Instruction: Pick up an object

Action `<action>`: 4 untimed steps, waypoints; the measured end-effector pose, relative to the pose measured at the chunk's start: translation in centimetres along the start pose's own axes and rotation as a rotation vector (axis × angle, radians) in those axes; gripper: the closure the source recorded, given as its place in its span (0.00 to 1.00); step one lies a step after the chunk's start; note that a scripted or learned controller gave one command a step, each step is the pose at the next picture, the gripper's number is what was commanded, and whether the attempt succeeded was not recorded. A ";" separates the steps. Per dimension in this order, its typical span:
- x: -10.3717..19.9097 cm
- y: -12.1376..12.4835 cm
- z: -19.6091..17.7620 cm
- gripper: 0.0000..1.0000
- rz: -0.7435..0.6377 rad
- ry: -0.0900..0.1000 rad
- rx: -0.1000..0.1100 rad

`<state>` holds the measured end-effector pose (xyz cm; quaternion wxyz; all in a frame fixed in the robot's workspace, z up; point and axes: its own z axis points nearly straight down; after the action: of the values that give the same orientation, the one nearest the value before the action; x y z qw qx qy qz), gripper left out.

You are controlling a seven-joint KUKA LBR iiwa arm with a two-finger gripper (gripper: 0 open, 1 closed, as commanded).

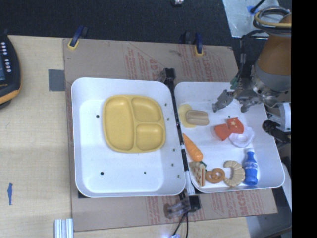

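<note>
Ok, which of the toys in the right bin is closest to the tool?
The red piece, just below the tool; the carrot, pretzel and blue bottle lie farther toward the bin's near edge.

Two white bins (81, 133) counted. One yellow plate (133, 123). One carrot (192, 148), one blue bottle (250, 168), one pretzel (215, 175).

Side by side on the bench: left white bin (84, 133) holding a yellow divided plastic plate (133, 123); right white bin (275, 175) holding a tan bread roll (196, 117) far left, an orange carrot (192, 148) nearer, a red block (229, 129) mid-bin, a blue bottle (250, 168) near right, a brown pretzel (215, 175) beside it.
</note>
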<state>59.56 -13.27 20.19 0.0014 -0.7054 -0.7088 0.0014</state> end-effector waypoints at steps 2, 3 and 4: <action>-1.8 -3.1 10.2 0.00 -0.001 -0.009 -0.026; -1.8 -2.9 8.9 1.00 -0.001 -0.008 -0.027; 6.5 -6.4 1.1 1.00 0.003 0.000 0.003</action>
<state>53.15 -6.82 19.12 0.0026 -0.7063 -0.7079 0.0022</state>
